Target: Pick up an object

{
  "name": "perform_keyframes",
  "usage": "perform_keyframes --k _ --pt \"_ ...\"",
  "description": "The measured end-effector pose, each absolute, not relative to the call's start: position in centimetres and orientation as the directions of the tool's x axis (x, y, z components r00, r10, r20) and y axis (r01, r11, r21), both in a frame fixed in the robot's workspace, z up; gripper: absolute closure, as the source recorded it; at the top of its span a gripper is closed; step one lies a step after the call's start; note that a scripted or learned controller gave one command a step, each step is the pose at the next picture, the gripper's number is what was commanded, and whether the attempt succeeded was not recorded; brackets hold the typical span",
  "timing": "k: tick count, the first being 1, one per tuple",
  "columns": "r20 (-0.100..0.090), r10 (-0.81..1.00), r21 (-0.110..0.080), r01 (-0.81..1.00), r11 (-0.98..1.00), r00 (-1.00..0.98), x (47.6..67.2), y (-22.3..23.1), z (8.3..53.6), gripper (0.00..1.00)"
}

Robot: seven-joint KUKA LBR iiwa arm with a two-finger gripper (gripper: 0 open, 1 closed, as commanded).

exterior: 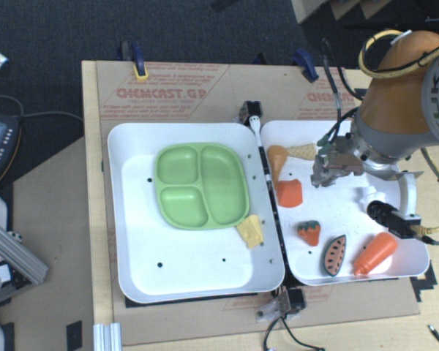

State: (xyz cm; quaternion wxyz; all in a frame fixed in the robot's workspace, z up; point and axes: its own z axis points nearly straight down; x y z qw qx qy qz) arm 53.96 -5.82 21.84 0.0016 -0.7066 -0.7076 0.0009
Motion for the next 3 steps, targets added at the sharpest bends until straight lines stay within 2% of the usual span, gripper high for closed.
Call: perform_keyframes --k 1,2,3 --pt "-0.001 1.000 0.002 1.000 -0.002 0.002 53.6 -7.6 22.5 1.00" --pt "0.000 1.000 0.003 1.000 0.002 -0.002 53.3 -6.7 23.5 1.00" --pt "-0.001 1.000 0.002 1.000 0.001 -0.001 54.5 -6.8 22.3 1.00"
